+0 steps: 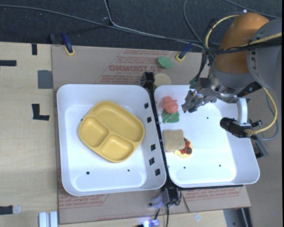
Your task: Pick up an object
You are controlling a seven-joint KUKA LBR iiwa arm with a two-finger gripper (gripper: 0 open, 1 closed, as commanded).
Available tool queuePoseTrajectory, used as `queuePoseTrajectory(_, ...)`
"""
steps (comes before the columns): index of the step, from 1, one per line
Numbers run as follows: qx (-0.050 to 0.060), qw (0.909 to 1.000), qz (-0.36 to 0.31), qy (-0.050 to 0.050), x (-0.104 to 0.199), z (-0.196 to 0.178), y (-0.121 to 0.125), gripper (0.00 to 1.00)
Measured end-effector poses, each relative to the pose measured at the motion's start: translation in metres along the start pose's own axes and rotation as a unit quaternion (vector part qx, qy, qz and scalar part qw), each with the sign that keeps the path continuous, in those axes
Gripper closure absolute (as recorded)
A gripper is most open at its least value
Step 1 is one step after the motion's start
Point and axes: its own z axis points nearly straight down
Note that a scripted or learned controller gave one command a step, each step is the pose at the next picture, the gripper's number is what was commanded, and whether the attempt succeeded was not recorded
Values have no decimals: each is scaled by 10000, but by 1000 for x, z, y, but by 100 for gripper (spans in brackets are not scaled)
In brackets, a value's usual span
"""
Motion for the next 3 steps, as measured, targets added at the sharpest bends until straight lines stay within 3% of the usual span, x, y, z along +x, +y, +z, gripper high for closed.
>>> queuePoseTrajectory(3,-3,10000,-8,1,162,6,34,100)
